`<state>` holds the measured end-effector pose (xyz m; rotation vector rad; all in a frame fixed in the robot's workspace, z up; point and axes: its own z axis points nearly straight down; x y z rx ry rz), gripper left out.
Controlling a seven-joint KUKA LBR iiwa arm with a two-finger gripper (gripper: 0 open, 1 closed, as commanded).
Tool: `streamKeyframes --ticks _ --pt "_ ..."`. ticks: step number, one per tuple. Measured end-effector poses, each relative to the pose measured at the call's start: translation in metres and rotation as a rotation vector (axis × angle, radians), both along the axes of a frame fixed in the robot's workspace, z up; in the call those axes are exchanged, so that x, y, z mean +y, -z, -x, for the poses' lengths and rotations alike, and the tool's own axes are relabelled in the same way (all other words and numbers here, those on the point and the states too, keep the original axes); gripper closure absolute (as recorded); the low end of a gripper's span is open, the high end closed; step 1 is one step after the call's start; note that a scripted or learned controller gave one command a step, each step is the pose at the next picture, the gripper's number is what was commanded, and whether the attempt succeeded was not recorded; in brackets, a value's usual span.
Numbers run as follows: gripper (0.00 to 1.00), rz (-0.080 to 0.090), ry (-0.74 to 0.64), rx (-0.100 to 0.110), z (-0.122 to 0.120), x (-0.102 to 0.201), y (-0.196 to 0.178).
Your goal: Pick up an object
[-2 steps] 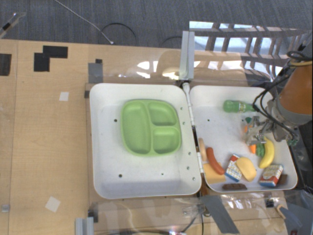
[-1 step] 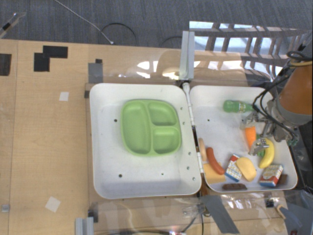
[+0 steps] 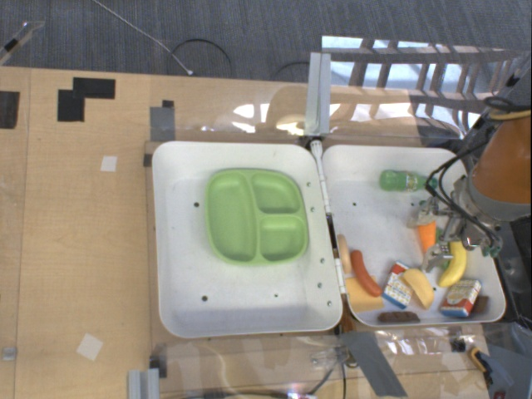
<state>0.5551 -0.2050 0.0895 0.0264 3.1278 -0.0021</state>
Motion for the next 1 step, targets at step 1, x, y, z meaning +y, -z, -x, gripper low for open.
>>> streamKeyframes --ticks 1 --pt "1.00 0.004 -0.006 -0.017 -0.0056 0.0006 -0.0156"
